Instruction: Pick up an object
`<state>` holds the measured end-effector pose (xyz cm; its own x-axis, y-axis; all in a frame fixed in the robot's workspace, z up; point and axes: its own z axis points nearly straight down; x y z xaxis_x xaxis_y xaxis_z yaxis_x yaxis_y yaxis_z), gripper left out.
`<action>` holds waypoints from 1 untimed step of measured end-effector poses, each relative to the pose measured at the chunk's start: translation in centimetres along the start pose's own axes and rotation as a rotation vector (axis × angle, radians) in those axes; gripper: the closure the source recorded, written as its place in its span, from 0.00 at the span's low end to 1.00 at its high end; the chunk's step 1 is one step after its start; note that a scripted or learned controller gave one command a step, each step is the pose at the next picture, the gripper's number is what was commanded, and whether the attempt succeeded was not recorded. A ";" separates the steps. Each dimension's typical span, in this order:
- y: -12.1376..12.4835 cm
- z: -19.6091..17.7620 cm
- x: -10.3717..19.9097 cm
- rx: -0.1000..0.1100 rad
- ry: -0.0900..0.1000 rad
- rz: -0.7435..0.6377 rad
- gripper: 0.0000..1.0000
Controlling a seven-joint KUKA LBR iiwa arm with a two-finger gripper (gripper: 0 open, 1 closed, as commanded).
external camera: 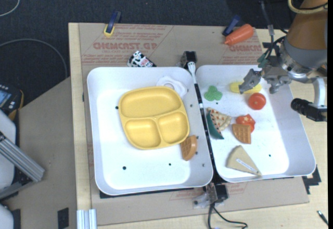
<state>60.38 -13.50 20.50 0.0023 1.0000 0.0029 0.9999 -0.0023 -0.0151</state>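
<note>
Everything here is placed relative to the yellow divided plate [154, 117], which lay in the left white bin [104, 160].

Nearest the camera, to the plate's lower right in the right white bin [296, 155], lay one pale cheese wedge [242, 161]. One small brown pastry [189, 147] rested against the plate's lower right corner, in the left bin. Just right of the plate, across the divide between the two bins, sat one waffle piece [241, 132], one red pepper piece [245, 120] touching it, and one pizza slice [218, 119] closest to the plate. Farther right and a little higher was one red tomato [256, 101]. Up and right of the plate lay one green leafy piece [212, 93] and, beyond it, one yellow piece [240, 86]. One white ring-shaped item [173, 85] touched the plate's upper right edge.

The gripper [264, 78] hung over the far part of the right bin, well to the plate's upper right, its fingers spread apart with nothing between them; one finger [252, 78] sat just beside the yellow piece, and the tomato lay just below.

Farthest off, on the bench board above the plate, lay one black-and-white toy [139, 60], one orange carrot [239, 34] and one yellow-handled clamp [111, 24].
</note>
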 end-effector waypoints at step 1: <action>0.3 -0.8 0.0 -0.014 -0.002 -0.003 0.00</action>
<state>60.68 -13.48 21.25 -0.0003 1.0000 0.0009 1.0000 0.0003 -0.0014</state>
